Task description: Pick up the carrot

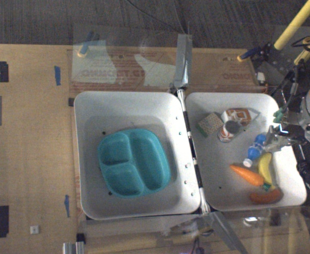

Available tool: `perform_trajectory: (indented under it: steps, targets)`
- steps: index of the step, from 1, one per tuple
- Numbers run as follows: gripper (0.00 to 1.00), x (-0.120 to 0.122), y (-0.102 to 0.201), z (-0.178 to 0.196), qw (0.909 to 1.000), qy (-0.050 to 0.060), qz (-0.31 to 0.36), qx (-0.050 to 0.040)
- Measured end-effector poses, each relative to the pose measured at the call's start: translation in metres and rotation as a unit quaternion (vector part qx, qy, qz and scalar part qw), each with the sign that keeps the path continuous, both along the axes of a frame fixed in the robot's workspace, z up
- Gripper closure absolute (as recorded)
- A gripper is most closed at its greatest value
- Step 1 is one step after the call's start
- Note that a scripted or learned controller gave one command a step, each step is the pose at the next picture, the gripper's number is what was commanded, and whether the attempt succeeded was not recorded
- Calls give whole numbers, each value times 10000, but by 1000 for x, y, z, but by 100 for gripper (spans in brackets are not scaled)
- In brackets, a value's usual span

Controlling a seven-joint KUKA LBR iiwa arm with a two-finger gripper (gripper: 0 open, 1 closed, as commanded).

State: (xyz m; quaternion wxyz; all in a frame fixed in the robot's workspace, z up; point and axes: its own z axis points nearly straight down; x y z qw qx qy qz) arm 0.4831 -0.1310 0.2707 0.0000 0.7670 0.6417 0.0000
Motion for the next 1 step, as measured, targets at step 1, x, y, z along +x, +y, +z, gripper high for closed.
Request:
perform_trajectory:
  steps: [1]
  targets:
    - [100, -4, 19, -63, 10000, 10, -95, 3]
